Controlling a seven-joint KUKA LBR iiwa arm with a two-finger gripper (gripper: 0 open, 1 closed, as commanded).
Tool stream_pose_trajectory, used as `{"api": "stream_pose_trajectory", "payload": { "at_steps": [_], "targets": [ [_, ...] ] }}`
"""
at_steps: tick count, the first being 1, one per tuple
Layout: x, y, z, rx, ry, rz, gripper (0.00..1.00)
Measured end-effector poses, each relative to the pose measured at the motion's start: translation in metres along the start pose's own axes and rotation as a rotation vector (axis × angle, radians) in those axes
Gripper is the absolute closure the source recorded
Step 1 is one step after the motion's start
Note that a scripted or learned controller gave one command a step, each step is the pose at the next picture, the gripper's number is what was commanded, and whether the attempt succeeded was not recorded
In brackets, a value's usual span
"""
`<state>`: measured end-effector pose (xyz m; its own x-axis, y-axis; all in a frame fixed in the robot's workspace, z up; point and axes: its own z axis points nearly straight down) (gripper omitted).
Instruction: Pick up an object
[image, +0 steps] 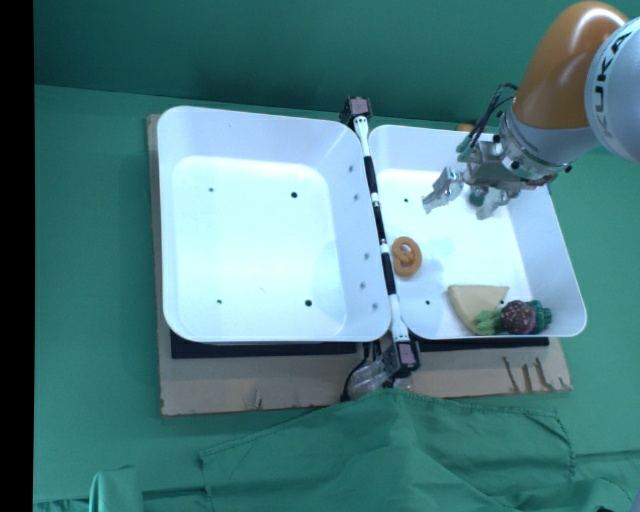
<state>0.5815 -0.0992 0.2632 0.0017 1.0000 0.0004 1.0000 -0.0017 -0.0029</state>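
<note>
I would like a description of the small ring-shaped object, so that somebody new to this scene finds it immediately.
Look at the right bin of the two white bins. The pretzel-like ring lies near that bin's left wall, beside the black divider. It is orange-tan with holes through it and lies alone, unlike the pale wedge and dark berry cluster in the near right corner.

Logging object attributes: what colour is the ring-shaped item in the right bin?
Orange-tan ring, seen in the camera view.

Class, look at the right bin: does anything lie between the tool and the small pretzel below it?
Nothing visible does. The tool hangs over bare white floor of the right bin; the pretzel lies alone, apart from the wedge.
</note>
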Motion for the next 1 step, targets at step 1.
{"api": "stream_pose_trajectory", "payload": {
  "at_steps": [1],
  "targets": [
    [0.0237,0.0144,-0.1034,-0.02,-0.002,-0.003,0.0]
  ]
}}
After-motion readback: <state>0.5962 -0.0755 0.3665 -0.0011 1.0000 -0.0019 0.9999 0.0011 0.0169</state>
